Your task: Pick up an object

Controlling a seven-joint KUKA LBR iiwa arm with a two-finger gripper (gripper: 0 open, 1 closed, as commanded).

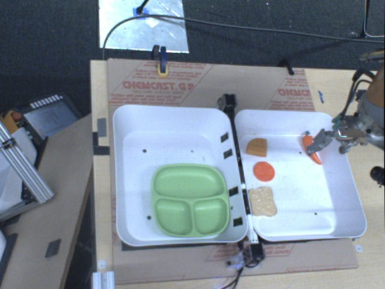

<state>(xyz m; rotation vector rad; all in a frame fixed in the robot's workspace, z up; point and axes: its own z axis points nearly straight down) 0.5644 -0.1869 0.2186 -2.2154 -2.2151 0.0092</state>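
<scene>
The arm reaches in from the right, and its pincer (320, 141) hangs over the upper right part of the right bin (343, 221), tipped toward the bin's middle. An orange, carrot-like piece (312, 149) lies right at its tip. The piece seems to sit between the two fingers, but the view is too coarse here to say whether they pinch it or only straddle it, so I cannot tell if the pincer is spread or pressed together.

Three more pieces lie along the left side of the same bin, well apart from the pincer: a tan, bread-like piece (256, 147) at the top, a round red slice (263, 171) below it, and a pale speckled cracker (263, 201) nearest the front. They are loosely spread with gaps between them, which leaves room for fingers to come down around any one.

The left bin (129, 161) holds a green divided plate (190, 198), untouched. Both bins rest on the surface (198, 80), side by side with a dark divider between.

Judging by position, the orange piece is the chosen target, and the grasp looks under way rather than finished.
</scene>
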